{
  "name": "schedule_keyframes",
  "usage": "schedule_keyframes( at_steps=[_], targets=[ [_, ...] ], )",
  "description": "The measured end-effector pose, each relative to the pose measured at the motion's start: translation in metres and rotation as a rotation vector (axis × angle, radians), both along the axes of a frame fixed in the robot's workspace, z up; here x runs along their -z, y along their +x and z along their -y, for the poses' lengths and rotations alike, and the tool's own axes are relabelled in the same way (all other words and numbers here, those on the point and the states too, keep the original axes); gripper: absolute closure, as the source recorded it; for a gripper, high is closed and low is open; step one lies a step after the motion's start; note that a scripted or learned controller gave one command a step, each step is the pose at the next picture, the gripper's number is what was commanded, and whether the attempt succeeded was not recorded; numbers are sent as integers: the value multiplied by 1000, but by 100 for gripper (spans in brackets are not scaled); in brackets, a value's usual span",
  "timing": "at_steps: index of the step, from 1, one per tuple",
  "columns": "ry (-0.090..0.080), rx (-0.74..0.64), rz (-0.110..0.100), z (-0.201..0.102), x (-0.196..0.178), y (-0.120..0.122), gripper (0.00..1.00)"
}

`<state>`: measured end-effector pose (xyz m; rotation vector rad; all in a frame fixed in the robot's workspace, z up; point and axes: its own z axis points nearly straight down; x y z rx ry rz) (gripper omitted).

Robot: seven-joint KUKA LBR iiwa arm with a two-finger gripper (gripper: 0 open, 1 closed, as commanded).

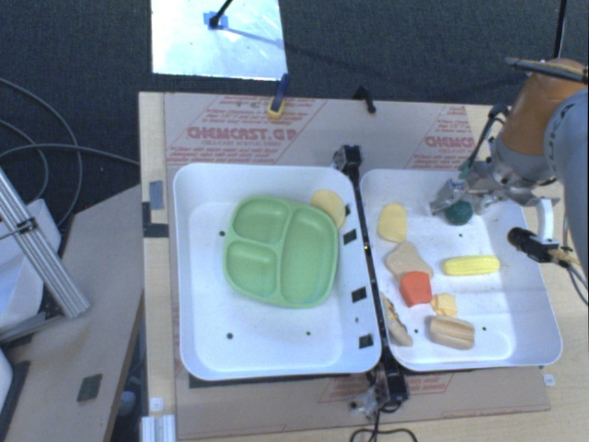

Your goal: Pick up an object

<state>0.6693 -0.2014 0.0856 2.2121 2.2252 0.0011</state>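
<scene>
My gripper (454,198) is low over the far part of the right bin (520,302), reaching in from the right. A small dark green round object (458,215) sits directly under its tip, touching or nearly touching it. Whether it is gripped I cannot tell. Other pickable items lie in the same bin: a yellow pear-shaped piece (393,221), a beige chunk (408,259), a red block (416,289), a corn cob (471,266), a small yellow piece (444,303), a tan bread roll (451,331) and a pale piece (398,321) by the divider.
The left bin (212,343) holds a green divided plate (281,251) and a yellow round item (329,206) against its right wall. A black clamp strip (366,265) runs between the bins. A cable and black connector (529,241) hang beside the arm at the right.
</scene>
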Motion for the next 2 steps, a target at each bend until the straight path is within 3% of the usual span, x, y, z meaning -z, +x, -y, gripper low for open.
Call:
schedule_keyframes(
  at_steps=[2],
  targets=[
    [0,1,-1,5,0,0,0]
  ],
)
